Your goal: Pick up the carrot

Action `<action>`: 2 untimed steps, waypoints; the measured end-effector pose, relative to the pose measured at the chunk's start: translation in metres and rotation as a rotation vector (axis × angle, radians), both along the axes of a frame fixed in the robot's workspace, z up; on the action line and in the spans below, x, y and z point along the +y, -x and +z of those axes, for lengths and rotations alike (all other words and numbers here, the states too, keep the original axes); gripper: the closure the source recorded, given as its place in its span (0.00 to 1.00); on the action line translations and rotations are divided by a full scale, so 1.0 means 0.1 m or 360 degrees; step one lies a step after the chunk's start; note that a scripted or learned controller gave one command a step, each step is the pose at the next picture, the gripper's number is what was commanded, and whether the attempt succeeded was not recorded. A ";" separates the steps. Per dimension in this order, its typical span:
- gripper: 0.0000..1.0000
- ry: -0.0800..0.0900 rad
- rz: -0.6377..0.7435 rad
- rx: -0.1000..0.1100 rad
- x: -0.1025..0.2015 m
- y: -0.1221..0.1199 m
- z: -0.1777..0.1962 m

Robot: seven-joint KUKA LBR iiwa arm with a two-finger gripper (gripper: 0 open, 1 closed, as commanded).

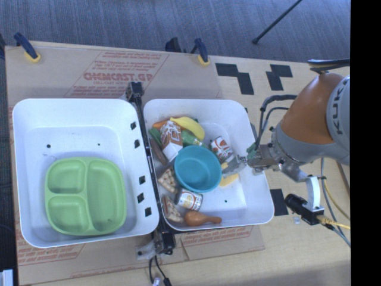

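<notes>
At the right bin's (257, 202) right rim hangs the pincer (243, 159); how far it is parted I cannot tell. The carrot (159, 124) lies well apart from it, across the bin's far-left corner, beyond the blue bowl (197, 168).

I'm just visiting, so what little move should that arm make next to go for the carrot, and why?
Probably travel left across the right bin toward its far corner. The carrot seems to be the orange tip near the top-left corner, partly tucked under a carton beside the banana, while the gripper sits low near the right wall, with the blue bowl in between.
</notes>
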State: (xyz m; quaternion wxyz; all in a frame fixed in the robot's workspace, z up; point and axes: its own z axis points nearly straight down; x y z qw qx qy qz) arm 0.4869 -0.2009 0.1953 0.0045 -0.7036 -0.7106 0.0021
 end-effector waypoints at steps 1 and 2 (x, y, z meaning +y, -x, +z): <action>0.00 0.0007 -0.0107 -0.0012 -0.11 -0.27 0.65; 0.00 0.0013 -0.0766 -0.0004 0.23 -0.20 1.31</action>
